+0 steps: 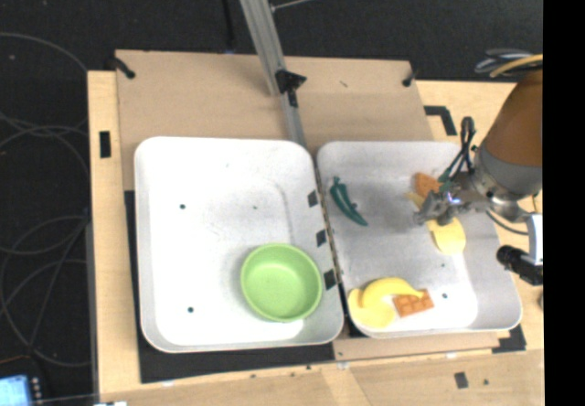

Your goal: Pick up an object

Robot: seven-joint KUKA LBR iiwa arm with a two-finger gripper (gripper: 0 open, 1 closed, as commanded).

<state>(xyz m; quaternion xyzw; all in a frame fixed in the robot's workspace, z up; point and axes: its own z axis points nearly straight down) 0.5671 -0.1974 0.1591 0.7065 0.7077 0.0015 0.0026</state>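
Reaching in from the right, the arm (grey, w/ an orange band above the wrist) has its end effector low over the right bin, in that bin's upper right part. Can't tell how far open it is, nor whether it has hold of anything; the tip is small and blurred against what lies under it.

Things in the right bin:
- orange piece, just left of the end effector tip, touching or nearly so (can't tell which).
- pale yellow piece, just below the end effector, near the bin's right side.
- green item, long and curved, near the left wall, well apart from the end effector.
- yellow object at the front edge, w/ an orange block lying against its right side.

Left bin: a green bowl sits upright in the front right corner, close to the wall between the bins.

Both bins sit side by side on the surface. A metal pole slants down from the top toward the gap between them.
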